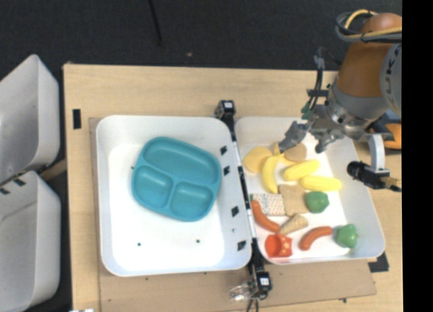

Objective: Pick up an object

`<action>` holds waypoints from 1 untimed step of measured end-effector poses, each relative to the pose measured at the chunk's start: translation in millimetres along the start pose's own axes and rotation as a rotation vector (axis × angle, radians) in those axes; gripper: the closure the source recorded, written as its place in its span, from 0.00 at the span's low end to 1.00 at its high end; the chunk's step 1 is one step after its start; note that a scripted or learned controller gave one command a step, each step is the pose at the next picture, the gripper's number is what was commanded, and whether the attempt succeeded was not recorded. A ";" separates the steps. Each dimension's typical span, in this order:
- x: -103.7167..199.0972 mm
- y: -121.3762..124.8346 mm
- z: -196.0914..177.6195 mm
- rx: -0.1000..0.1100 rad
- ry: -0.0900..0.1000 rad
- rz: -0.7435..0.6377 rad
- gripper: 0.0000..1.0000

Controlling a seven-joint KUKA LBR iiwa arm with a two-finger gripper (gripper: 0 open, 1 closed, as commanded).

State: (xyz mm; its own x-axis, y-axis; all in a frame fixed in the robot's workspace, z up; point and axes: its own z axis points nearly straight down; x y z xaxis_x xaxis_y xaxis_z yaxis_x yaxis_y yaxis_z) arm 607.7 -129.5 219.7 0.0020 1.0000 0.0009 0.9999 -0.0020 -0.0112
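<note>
From above, the arm's two-finger tool (306, 139) hovers over the far part of the right white bin (362, 237), its fingers spread apart with nothing between them. Just below it lies a heap of plastic toy food (292, 194): yellow bananas, green peppers, orange sausages. The left white bin (115, 243) holds a teal divided plate (176, 177) on the wooden worktop (169, 84).

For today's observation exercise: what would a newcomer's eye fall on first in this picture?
The big blue divided plate lying alone in the left bin. Next, the bright heap of toy food in the right bin, with yellow bananas near its middle. Above the heap's far end hangs the pincer of the grey and orange arm.
</note>
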 end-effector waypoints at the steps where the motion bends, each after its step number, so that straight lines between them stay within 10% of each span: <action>1: 0.1 2.5 -6.5 -0.012 -0.001 -0.001 0.00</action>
State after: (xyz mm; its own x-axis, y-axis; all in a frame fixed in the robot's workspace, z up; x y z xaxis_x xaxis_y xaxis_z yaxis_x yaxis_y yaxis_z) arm 610.2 -129.3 226.2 0.0008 1.0000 0.0000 1.0000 -0.0008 0.0006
